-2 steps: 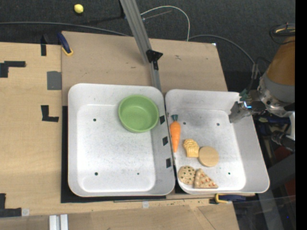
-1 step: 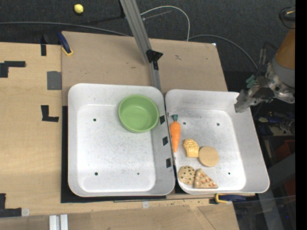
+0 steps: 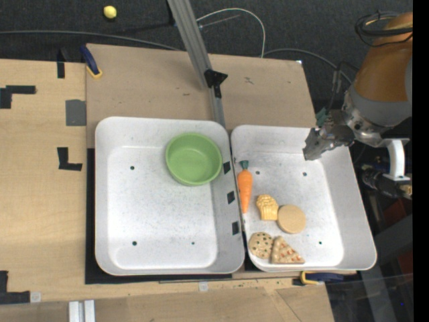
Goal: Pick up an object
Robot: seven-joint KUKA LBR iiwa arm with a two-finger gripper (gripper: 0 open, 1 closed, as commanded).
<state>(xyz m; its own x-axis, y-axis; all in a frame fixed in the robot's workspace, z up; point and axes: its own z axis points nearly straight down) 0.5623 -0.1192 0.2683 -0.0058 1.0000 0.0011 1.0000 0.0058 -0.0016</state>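
The claw [image 3: 315, 147], maybe empty though I cannot tell, hangs up and right of the upright carrot [image 3: 244, 189].

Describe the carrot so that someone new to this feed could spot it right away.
Find the right bin of the two white bins. Along its left wall, beside the divider, lies the carrot, lengthwise with its green top pointing away from the camera. It is the one long, bright orange item; the food pieces near it are tan and squat.
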